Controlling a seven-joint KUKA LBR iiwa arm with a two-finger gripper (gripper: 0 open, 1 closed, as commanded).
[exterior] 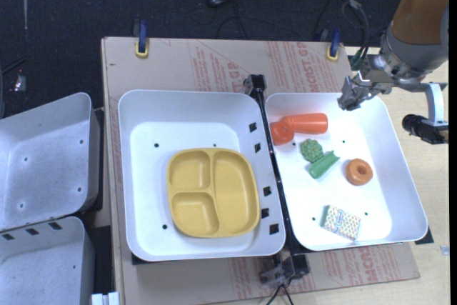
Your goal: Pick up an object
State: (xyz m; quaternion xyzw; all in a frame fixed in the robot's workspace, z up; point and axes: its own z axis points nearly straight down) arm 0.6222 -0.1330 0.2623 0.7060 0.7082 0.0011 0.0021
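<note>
The right bin [400, 153] holds an orange bottle [300, 126] lying on its side at the upper left, a green broccoli-like toy [317, 158] just below it, an orange ring [359, 172] to the right and a patterned sponge-like block [341, 223] near the front. My gripper [352, 98] hangs over the bin's upper right edge, above and to the right of the bottle, with nothing visibly between its fingers. The arm comes in from the upper right.
The left bin [143, 118] holds a yellow divided plate [213, 191]. A black divider [268, 153] runs between the bins. Two more white bins [43, 153] lie off the bench at the left. Cables litter the dark floor behind.
</note>
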